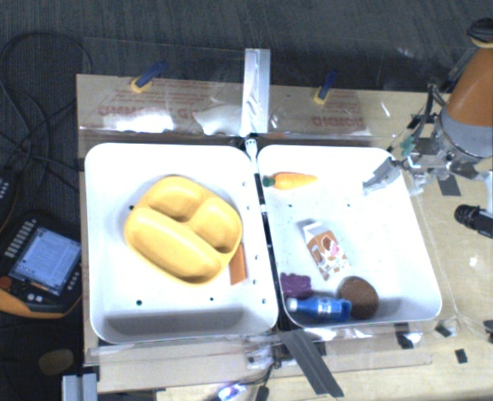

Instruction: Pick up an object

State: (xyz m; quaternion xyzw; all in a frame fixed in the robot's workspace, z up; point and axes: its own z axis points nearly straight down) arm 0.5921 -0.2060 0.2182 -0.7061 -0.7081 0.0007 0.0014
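My gripper (394,174) is hanging over the far right edge of the right bin (426,261). One grey finger (378,179) is poking out toward the middle of that bin. I cannot tell if my fingers are spread apart or pressed together, and I am seeing nothing between them.

Just to the left of my gripper, an orange carrot (289,180) is lying on its side by the wall between the bins. Below my gripper and a bit left, a small white carton (326,251) is lying flat. Farther down, a brown round thing (358,294) is sitting next to a blue bottle (319,308), and a purple toy (296,284) is touching the bottle.

Far to my left, in the left bin (104,224), a big yellow lumpy thing (184,228) is resting, with an orange block (237,264) tucked by its side.
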